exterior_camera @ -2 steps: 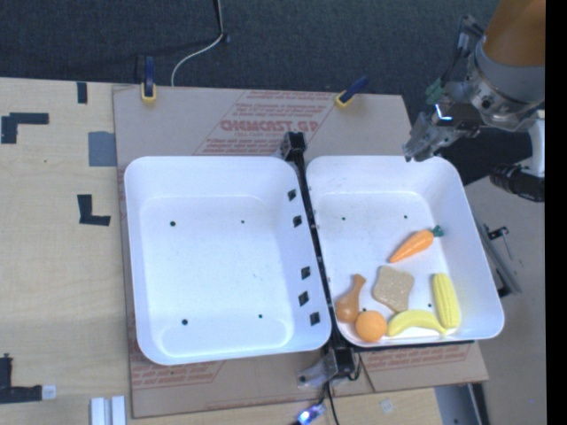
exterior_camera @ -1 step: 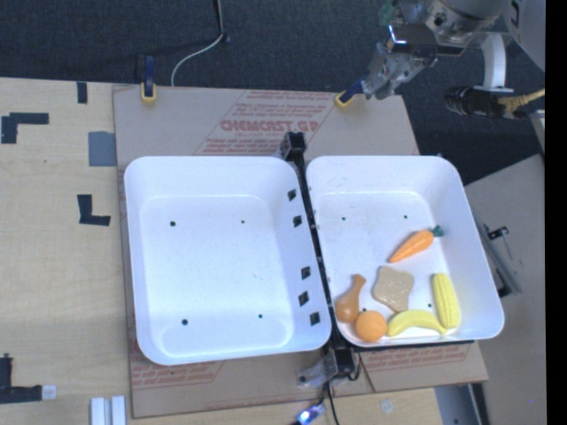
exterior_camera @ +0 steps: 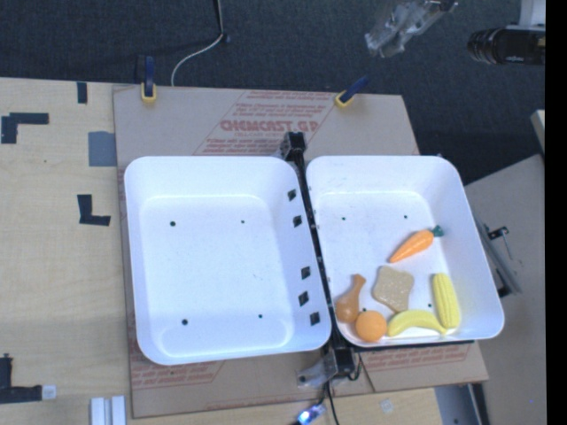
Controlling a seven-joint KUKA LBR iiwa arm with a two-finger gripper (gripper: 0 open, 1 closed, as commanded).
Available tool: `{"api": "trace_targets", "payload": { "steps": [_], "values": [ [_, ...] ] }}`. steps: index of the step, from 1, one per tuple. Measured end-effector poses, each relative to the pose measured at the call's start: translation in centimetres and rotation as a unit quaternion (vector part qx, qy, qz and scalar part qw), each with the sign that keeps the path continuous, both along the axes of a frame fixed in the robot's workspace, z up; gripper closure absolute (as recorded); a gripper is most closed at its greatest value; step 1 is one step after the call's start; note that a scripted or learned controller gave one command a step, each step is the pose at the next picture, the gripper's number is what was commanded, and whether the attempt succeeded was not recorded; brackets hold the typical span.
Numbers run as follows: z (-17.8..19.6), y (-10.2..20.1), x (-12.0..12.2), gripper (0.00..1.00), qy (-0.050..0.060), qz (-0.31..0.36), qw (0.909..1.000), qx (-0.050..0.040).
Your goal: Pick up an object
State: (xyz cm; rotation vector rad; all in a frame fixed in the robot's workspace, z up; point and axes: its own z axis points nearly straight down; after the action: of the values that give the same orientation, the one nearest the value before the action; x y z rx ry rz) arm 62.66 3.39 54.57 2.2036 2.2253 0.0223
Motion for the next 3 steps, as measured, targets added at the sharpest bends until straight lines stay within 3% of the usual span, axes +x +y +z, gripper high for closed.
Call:
{"api": "trace_targets", "payload": {
  "steps": [1,2,3],
  "values": [
    [-1.1,5.1,-3.9,1.0,0.009,-0.002,1.0,-0.0012],
    [-1.1,12.3,-9.2,1.0,0.01,0.0,1.0,-0.0008],
    [-1.1,17.4,-14.4,1.0,0.01,-0.001,1.0,-0.0014]
  ]
}}
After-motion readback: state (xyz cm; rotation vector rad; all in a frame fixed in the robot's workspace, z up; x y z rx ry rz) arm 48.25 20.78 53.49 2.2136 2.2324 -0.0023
